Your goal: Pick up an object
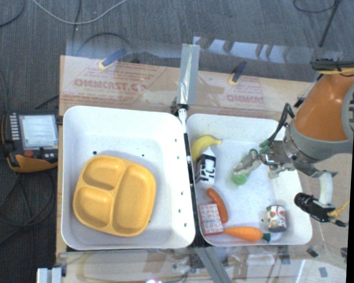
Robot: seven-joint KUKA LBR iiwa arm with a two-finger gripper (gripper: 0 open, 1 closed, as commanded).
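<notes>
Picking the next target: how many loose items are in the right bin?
7: banana and carton by the left wall, green thing under the gripper, sausage, card, carrot, can along the front.

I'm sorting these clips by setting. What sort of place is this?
Probably a robotics lab or test cell: a grey and orange arm reaches over two white bins holding toy food such as a carrot and a banana, with cables strewn on carpet.
</notes>
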